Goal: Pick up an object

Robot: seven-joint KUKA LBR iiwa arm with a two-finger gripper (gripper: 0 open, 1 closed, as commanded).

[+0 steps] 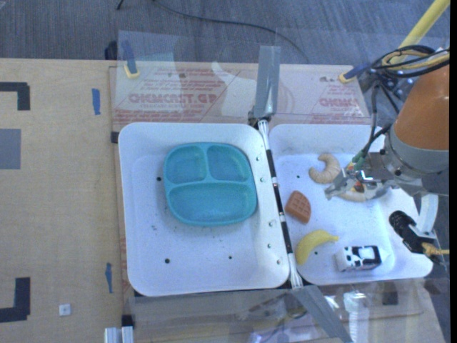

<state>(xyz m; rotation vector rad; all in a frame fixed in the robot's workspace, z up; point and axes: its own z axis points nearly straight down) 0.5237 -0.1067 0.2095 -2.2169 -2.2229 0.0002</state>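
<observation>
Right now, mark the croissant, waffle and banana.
croissant [327, 168], camera view, middle of its curve.
waffle [298, 206], camera view, centre of its top face.
banana [313, 244], camera view, middle of its body.

tray in L bin, croissant R bin

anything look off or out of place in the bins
Nothing stands out. The teal plate lies flat in the left bin. In the right bin, the croissant, waffle, banana and a small black-and-white toy lie apart, nothing spilled.
</observation>
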